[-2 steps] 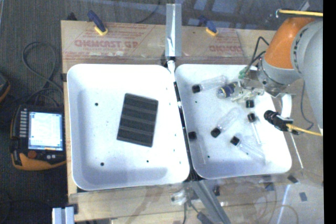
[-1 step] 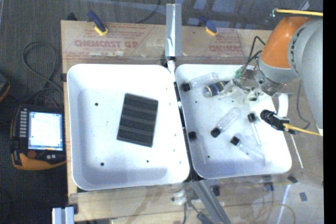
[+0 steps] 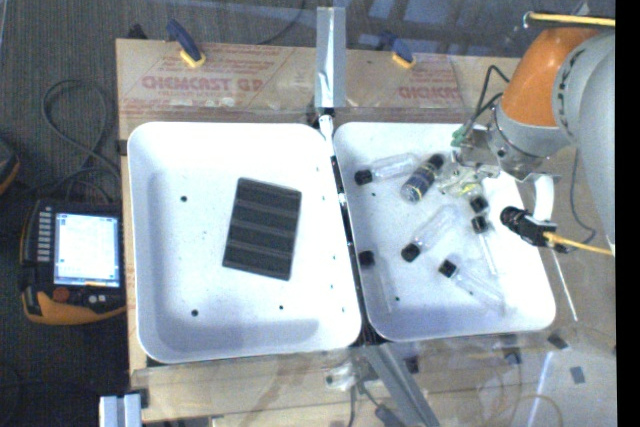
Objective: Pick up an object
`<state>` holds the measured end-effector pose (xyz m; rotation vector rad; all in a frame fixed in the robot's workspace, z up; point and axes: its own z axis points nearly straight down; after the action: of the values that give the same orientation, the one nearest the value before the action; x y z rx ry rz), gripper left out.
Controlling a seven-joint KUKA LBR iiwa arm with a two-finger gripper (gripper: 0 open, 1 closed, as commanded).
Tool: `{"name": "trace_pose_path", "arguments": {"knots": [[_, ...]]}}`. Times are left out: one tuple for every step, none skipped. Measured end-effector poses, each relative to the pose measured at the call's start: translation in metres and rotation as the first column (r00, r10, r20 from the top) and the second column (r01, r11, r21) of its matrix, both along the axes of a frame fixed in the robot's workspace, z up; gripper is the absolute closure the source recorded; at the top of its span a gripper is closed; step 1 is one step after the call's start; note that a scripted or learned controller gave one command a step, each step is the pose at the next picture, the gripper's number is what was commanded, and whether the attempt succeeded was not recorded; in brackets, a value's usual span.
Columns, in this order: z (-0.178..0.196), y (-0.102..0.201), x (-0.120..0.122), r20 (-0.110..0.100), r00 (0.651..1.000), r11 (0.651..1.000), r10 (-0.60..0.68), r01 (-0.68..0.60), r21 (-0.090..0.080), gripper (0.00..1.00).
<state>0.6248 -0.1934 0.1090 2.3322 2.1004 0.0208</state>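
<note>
So the desk (image 3: 225,85) is a pale wood board with faded red lettering along the back, two blue clamps (image 3: 184,37) on that edge. Sitting on it side by side, touching: the left white bin (image 3: 150,245) and the right white bin (image 3: 530,310).

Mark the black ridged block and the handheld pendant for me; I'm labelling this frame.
black ridged block (image 3: 262,228), camera view, middle of its top face.
handheld pendant (image 3: 85,250), camera view, centre of its lit screen.
</note>
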Motion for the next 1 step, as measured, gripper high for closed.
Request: {"name": "trace_pose_path", "arguments": {"knots": [[0.1029, 0.0390, 0.0150, -0.012, 1.000, 1.000, 0.021, -0.021, -0.009, 1.00]]}}
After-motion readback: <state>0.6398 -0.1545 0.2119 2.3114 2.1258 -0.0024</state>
